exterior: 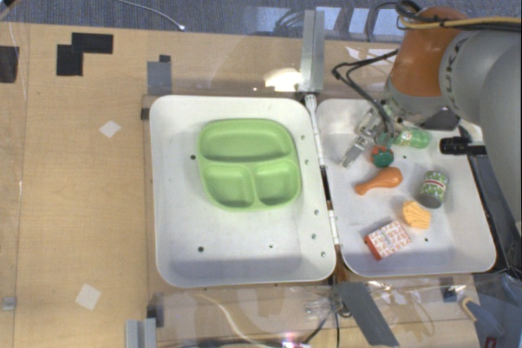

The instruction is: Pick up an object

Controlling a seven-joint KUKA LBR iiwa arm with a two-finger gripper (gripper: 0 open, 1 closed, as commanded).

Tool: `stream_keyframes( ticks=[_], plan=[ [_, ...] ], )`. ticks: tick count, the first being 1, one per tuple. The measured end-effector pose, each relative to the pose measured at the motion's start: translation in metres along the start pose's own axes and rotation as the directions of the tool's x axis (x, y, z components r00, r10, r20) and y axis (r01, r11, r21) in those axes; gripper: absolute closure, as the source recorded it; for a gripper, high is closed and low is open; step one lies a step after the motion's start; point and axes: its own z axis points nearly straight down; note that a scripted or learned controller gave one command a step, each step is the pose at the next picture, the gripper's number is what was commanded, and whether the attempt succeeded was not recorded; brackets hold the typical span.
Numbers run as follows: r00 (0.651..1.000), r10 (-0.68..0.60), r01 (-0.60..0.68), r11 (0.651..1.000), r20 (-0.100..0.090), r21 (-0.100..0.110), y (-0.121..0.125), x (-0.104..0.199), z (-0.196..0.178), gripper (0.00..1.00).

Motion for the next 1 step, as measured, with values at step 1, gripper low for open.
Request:
stream_keyframes(
  ticks=[1],
  plan=[
    [1.000,-0.009,0.009,1.000,0.019,-0.008,0.0040,-0.0037,-0.0156,1.00]
  ],
)
